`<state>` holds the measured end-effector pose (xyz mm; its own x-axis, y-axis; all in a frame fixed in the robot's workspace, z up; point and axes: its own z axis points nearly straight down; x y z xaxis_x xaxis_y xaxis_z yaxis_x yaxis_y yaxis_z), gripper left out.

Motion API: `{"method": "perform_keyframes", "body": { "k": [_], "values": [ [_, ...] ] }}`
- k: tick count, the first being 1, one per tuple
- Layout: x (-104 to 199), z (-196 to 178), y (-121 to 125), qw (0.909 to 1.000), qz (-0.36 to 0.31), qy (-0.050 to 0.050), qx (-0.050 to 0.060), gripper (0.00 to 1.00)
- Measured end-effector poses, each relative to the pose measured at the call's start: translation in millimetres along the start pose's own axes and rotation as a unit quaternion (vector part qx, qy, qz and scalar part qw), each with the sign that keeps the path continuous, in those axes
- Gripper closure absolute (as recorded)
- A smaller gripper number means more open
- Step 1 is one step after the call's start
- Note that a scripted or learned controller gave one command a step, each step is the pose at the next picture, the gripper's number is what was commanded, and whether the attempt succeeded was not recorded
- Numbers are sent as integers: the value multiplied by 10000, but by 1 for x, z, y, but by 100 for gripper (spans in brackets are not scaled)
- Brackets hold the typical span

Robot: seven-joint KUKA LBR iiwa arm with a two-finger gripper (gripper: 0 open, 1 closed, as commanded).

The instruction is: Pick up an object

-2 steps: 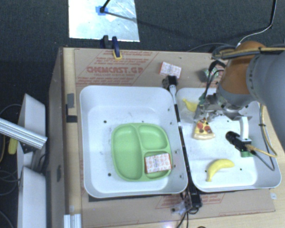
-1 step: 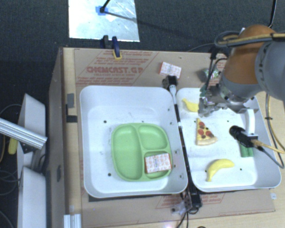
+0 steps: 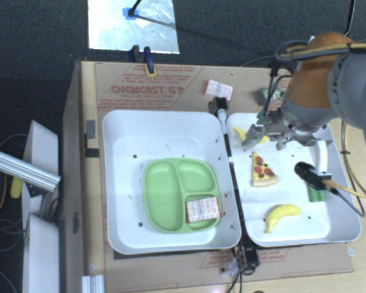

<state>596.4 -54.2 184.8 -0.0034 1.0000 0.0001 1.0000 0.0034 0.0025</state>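
My gripper (image 3: 267, 140) hangs over the back left part of the right bin (image 3: 344, 221), open, its two grey fingers spread with nothing between them. A small yellow piece (image 3: 240, 133) lies beside the left finger, partly hidden by it. A toy pizza slice (image 3: 263, 171) lies just in front of the gripper. A yellow banana (image 3: 281, 215) rests nearer the front of the same bin. A green object (image 3: 317, 195) pokes out at the right, partly covered by the arm.
The left bin (image 3: 128, 139) holds a green divided plate (image 3: 171, 191) with a red-and-white patterned packet (image 3: 202, 209) in its front right compartment. Another such packet (image 3: 219, 90) lies on the cardboard behind the bins. A ridge (image 3: 230, 170) separates the bins.
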Motion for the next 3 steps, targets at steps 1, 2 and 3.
{"method": "perform_keyframes", "body": {
  "k": [1, 2, 3],
  "values": [
    [-29, 101, 3, 10000, 11, -3, 6, 0],
    [-51, 100, 59, 10000, -1, -3, -2, 0],
    [15, -1, 5, 10000, -7, 3, -7, 0]
  ]
}}
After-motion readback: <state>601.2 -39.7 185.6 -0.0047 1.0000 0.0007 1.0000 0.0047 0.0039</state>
